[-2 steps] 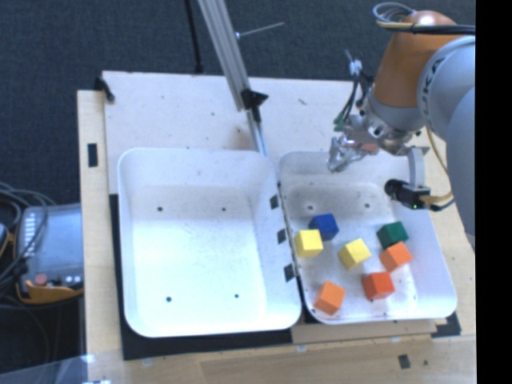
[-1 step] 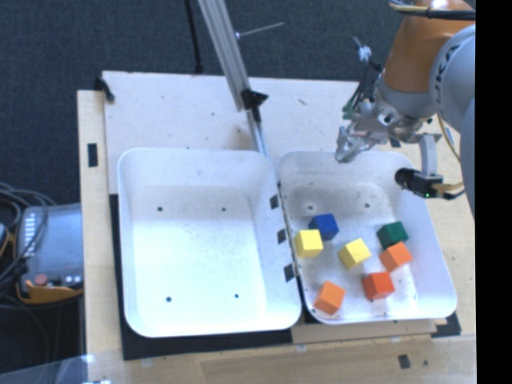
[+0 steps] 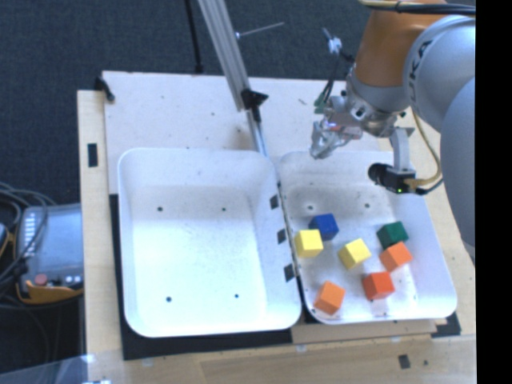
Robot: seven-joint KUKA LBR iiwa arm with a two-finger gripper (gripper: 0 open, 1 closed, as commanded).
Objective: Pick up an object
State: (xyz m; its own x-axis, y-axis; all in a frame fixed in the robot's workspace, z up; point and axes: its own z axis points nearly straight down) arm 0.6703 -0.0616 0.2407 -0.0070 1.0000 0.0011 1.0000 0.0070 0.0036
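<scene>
Grey arm [image 3: 448, 62], orange band [image 3: 392, 30]

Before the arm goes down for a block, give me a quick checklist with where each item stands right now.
1. Blocks to pick lie in the right white bin: ok, seven cubes there.
2. Gripper carries nothing: cannot tell, it is small and blurred.
3. Gripper over a block: not ok, it hangs above the bin's far left corner, away from all the cubes.
4. Nearest target free: ok, the blue cube is closest, though the yellow cube sits right against it.
5. Crowded picks: not ok, the green cube and orange cube are touching.
6. Left white bin in place: ok.
</scene>
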